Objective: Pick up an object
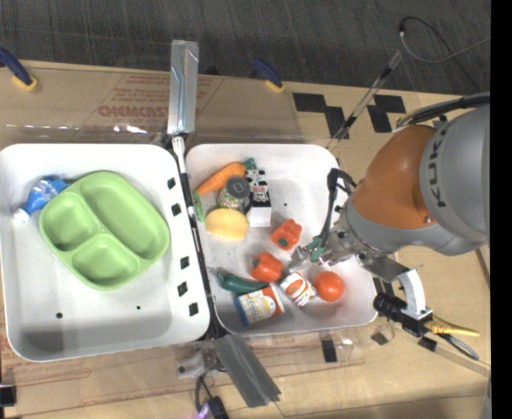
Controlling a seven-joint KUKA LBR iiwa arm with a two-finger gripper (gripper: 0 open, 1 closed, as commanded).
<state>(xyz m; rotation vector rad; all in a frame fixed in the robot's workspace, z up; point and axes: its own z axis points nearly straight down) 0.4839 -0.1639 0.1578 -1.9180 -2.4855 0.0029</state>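
Tomato [328, 286] sits near the right bin's [238, 326] front wall, right under the hand [319, 251], can't tell if that's released or clenched. Can [296, 289] touches the tomato on its left, so it's crowded there; more room toward the right wall. Farther back, pepper [286, 233], lemon [226, 224], carrot [221, 179].

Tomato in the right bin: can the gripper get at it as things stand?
Probably yes. The tomato lies uncovered near the bin's front right, just below the gripper. A small can touches its left side, which could crowd the fingers.
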